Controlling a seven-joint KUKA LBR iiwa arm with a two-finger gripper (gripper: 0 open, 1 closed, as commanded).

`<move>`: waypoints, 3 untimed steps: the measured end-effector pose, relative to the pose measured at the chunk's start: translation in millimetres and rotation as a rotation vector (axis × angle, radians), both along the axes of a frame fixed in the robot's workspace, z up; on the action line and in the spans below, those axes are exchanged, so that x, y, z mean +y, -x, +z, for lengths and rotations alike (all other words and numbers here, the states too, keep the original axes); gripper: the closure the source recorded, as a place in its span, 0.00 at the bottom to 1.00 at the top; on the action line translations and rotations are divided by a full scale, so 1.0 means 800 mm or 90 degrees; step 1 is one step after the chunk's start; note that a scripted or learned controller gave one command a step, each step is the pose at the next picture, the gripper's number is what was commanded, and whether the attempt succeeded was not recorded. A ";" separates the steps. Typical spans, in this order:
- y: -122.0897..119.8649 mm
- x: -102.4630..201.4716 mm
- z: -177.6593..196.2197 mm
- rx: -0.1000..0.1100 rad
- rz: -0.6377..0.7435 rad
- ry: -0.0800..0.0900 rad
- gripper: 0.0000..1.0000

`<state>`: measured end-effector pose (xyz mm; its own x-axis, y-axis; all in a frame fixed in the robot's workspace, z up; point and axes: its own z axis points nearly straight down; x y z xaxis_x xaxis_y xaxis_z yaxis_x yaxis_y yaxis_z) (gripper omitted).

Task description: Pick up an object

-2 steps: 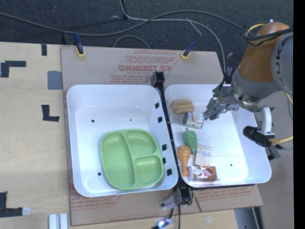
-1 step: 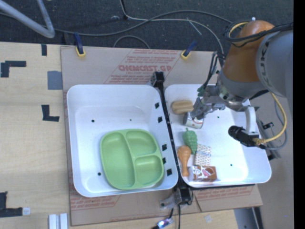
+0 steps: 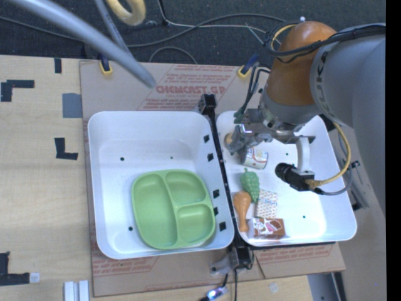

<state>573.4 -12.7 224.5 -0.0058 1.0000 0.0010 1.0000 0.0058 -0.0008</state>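
Right bin (image 3: 313, 227): carrot (image 3: 241, 207), green toy (image 3: 251, 184).

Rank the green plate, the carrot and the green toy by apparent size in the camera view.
1. green plate, by far the largest
2. carrot and green toy: they look alike, so unranked

Perhaps white cup (image 3: 255, 158), right bin (image 3: 326, 231)

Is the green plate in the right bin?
No, the green plate lies in the left bin; the right bin holds the small items, such as the carrot.
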 end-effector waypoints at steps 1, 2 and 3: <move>-0.029 0.060 0.002 0.000 0.000 0.000 1.00; -0.037 0.120 -0.012 0.001 -0.001 0.001 1.00; -0.037 0.118 -0.012 0.001 -0.002 0.001 0.00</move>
